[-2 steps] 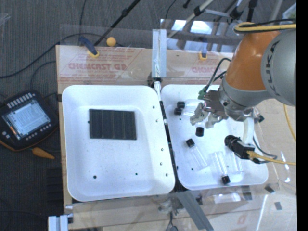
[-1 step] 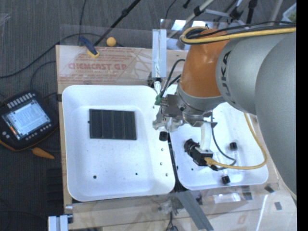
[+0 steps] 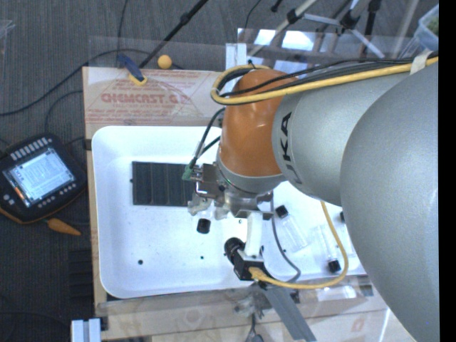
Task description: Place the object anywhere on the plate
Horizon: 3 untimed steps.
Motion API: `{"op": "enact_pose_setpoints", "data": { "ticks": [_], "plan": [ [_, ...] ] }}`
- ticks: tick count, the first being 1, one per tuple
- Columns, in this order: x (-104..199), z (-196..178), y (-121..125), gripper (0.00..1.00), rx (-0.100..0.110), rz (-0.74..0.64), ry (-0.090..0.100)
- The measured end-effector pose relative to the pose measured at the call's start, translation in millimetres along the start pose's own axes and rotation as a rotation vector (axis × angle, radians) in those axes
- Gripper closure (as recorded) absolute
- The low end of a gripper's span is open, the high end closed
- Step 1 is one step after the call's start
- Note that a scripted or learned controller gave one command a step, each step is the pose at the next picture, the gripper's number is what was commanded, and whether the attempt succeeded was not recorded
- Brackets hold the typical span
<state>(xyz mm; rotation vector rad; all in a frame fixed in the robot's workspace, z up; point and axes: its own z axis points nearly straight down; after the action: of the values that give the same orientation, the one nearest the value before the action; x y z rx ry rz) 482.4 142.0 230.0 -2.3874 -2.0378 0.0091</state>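
One arm [image 3: 320,155] hangs over the white bin [image 3: 121,262], beside a dark plate [image 3: 158,184]; claw [image 3: 214,209] state unclear.

Bench [image 3: 153,98] bears white bin [image 3: 114,212]; black plate [image 3: 158,184] inside.

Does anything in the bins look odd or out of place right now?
Nothing looks spilled or damaged. The dark ribbed plate lies flat and square in the left bin. A small black object sits loose on the bin floor beside it, off the plate, just below the arm's wrist.
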Motion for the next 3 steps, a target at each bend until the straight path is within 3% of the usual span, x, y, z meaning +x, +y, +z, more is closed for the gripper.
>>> {"op": "enact_pose_setpoints", "data": {
  "ticks": [1, 2, 3],
  "plan": [
    [91.6, 31.8, -7.0, 1.0, -0.001, -0.09, -0.001],
    [92.8, 21.1, 8.9, 1.0, -0.003, -0.393, -0.002],
    [29.4, -7.2, -3.9, 1.0, -0.002, -0.524, -0.001]
  ]
}}
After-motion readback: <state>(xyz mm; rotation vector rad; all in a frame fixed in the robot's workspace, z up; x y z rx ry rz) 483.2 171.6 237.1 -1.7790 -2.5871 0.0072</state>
